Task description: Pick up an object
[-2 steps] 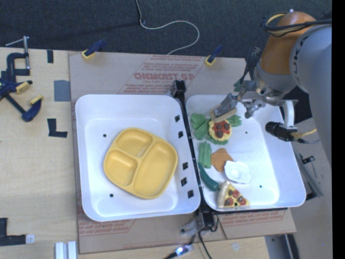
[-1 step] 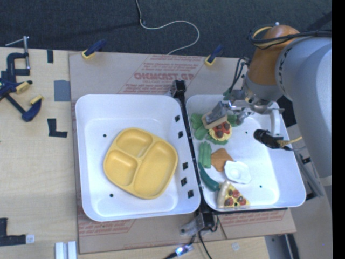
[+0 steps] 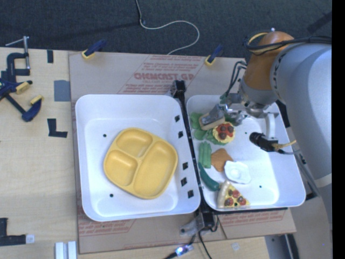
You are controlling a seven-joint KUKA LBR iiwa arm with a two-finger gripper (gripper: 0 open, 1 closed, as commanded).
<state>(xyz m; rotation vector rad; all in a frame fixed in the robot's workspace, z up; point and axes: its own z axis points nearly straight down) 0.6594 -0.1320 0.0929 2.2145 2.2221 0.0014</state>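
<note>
Two shallow white bins sit side by side on a wooden bench. The left bin (image 3: pixel 89 144) holds a yellow divided plate (image 3: pixel 140 162). The right bin (image 3: pixel 280 182) holds toy food: a green bean pod (image 3: pixel 205 155), a fried egg (image 3: pixel 237 172), a pizza slice (image 3: pixel 232 196) near the front wall, and a small round pizza (image 3: pixel 223 133). The grey arm (image 3: pixel 302 90) reaches in from the right, and its gripper (image 3: pixel 214 117) hangs just above the round pizza, near the bin's back left corner.
</note>
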